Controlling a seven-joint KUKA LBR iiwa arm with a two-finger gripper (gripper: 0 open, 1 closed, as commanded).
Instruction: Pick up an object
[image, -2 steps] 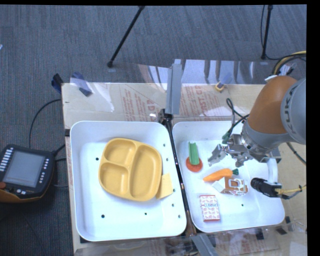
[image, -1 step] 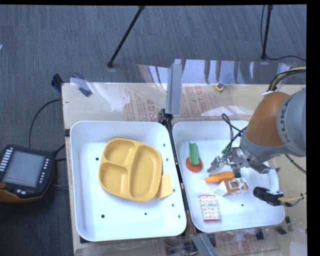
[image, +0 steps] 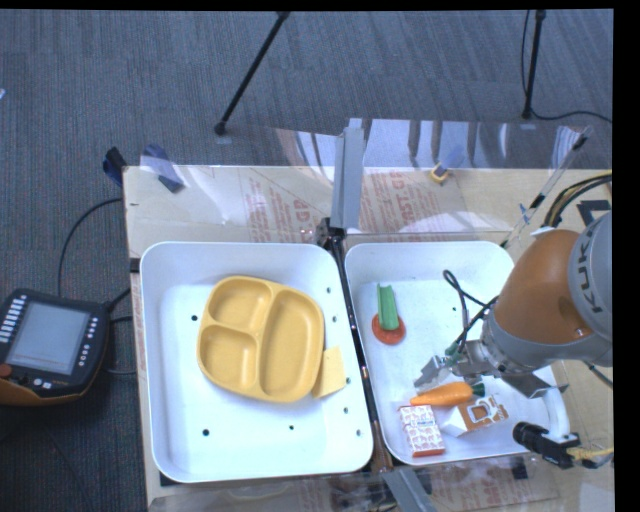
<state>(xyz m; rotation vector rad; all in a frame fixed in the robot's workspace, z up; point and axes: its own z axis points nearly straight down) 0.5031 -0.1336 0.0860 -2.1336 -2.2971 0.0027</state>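
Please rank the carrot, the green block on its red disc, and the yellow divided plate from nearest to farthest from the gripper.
1. Carrot, just below the gripper, right bin.
2. Green block, up-left, same bin.
3. Yellow plate, far left, other bin.

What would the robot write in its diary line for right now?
arm: over right bin | pincer: low, beside carrot | carrot: lying in bin | yellow tray: left bin

The bench (image: 230, 205) fills the middle of the frame, carrying two white bins side by side: the left bin (image: 160, 300) and the right bin (image: 420, 262).
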